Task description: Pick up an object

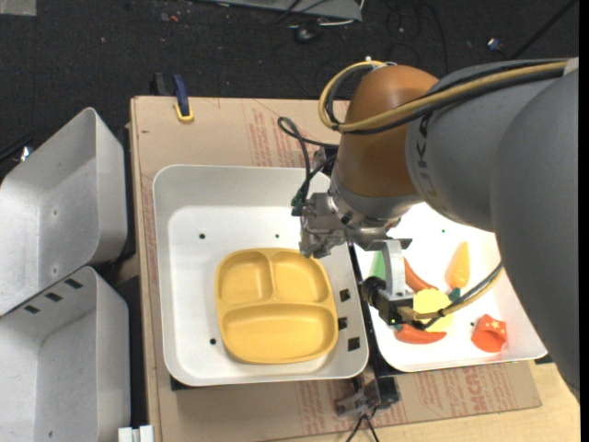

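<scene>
Yellow tray (276,316), just below end effector (317,239)

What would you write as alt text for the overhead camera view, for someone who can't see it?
A grey robot arm with an orange band reaches over two shallow white bins; its gripper is at the far edge of a yellow divided plastic tray in the left bin. The right bin holds small orange, red and yellow toys.
</scene>
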You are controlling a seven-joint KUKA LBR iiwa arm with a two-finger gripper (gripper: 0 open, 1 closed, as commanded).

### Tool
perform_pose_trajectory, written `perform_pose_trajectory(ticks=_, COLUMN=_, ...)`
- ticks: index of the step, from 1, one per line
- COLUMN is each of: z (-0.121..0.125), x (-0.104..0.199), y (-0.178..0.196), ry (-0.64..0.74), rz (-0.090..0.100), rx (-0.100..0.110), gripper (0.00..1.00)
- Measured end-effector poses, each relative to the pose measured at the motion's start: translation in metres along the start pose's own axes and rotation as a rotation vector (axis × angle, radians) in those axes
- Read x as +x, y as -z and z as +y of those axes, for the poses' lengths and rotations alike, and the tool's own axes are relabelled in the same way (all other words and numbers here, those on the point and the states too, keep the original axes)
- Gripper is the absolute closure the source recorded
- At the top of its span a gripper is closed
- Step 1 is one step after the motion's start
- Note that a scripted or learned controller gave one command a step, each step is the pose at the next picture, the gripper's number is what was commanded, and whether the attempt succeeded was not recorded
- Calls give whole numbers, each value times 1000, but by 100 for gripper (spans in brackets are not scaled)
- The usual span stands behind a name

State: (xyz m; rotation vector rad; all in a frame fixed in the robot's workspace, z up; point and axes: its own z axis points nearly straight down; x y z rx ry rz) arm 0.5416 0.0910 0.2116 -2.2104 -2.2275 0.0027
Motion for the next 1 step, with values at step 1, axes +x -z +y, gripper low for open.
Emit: perform_pose_trajectory(ticks=1, z=1, x=-3, y=0, ry=-7, rz=-2, rx=-1, gripper=0)
